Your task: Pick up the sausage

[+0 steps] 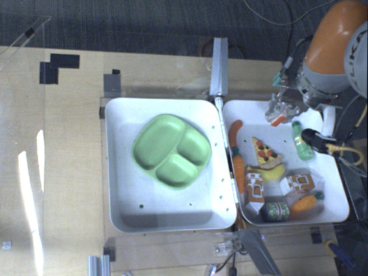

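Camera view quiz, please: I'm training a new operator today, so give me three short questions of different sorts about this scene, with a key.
1. True or false: the green sectioned plate lies in the left bin.
2. Multiple choice: the sausage lies (A) on the green plate, (B) in the right bin near the divider between the bins, (C) on the bench outside both bins.
3. Fill in: the pizza slice lies just above the ______ in this view.

Key
1. True.
2. B. The hand is over the far part of the right bin, to the right of the sausage.
3. Banana.
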`<action>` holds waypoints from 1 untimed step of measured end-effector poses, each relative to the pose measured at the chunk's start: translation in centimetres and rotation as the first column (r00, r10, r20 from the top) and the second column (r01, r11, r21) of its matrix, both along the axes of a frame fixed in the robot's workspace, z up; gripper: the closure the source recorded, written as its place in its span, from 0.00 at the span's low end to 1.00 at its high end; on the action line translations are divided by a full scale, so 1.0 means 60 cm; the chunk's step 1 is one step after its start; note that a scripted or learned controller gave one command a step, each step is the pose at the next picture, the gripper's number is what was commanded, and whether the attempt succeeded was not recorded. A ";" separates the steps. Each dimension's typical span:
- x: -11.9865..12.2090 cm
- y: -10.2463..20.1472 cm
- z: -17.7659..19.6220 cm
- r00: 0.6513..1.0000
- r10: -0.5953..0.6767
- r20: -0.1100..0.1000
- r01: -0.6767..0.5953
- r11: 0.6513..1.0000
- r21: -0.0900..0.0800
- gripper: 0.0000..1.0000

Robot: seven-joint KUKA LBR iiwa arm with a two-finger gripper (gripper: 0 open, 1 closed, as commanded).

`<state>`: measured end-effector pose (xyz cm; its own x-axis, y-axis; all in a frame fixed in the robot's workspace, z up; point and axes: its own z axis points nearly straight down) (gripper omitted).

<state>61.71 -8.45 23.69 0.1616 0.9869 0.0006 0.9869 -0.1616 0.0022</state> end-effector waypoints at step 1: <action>-0.077 0.059 -0.002 0.754 -0.657 -0.004 0.657 0.754 -0.001 1.00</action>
<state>57.12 -4.89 23.56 0.7700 0.6380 -0.0007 0.6380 -0.7700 -0.0011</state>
